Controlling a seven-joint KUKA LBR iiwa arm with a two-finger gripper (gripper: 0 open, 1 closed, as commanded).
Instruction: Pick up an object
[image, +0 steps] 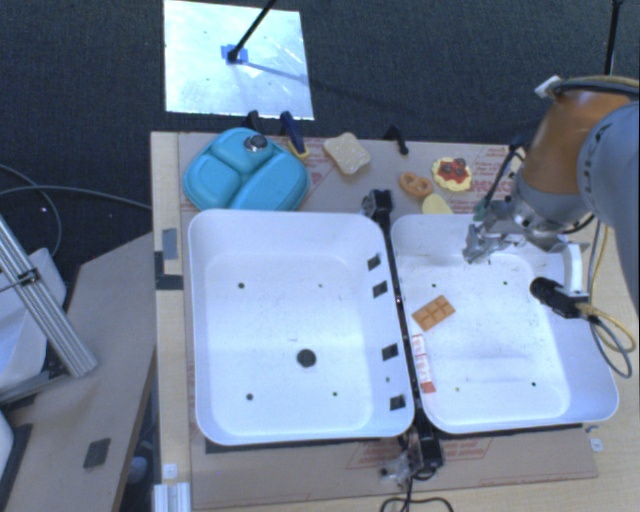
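gripper (478, 247) upper right of frame, finger gap unreadable, nothing visibly held | waffle (433, 314) well apart at centre-right | risk: closing on bare right bin (560, 400) floor

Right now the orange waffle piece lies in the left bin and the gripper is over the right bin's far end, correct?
Not quite. The camera view shows the orange waffle piece lying in the right bin, near its left wall. The gripper is indeed over that bin's far end.

White bins (290, 250), an orange waffle-patterned piece (433, 313), a blue divided plate (245, 172), a tan toast slice (347, 153), a grey arm (600, 150) with an orange band (565, 140), a small black disc (306, 357)
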